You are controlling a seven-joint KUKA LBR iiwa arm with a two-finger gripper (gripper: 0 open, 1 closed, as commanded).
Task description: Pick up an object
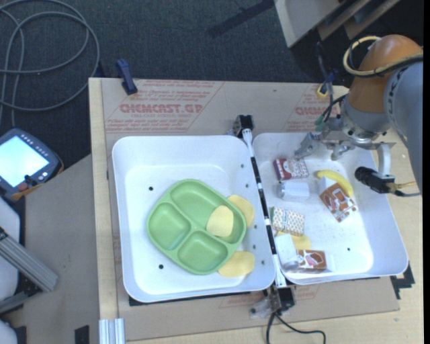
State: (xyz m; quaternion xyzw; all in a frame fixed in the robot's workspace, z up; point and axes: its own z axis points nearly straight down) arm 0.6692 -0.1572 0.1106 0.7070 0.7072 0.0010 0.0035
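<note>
Over the right shallow white bin's [376, 259] far edge, the two-finger gripper [321, 142] is blurred; grip state unreadable, wrist hides the fingertips.

1. The floor [54, 101] around the bench is dark carpet.
2. A grey cable [40, 40] loops over the carpet at far left.
3. The bench [201, 101] has a pale brown top printed with red lettering.
4. A blue clamp [125, 75] sits on the bench's far left edge.
5. A handheld pendant with a lit screen [23, 163] lies left of the bench.
6. A pale piece of furniture [316, 17] stands at far right.
7. Light is even and soft.
</note>
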